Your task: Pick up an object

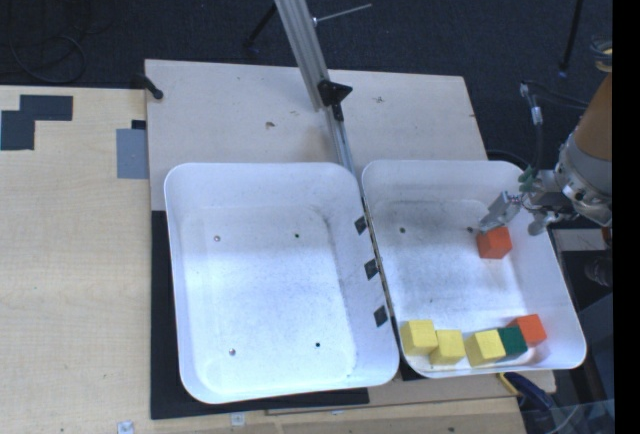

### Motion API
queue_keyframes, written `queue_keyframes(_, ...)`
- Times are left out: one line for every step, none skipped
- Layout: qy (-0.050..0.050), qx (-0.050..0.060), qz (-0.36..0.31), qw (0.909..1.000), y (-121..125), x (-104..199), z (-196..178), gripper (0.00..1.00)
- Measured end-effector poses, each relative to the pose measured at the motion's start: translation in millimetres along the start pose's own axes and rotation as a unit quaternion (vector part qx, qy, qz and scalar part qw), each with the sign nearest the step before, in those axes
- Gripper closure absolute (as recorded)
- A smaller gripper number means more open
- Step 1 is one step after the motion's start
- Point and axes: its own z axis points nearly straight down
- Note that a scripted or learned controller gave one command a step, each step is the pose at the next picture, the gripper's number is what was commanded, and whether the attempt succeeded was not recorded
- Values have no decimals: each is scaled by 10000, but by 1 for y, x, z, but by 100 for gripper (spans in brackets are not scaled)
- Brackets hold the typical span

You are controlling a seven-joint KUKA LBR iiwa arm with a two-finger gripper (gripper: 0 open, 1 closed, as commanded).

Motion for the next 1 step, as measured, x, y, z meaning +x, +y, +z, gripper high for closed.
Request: queue_keyframes(-10,-26,-10,10000,90,-4,115,0)
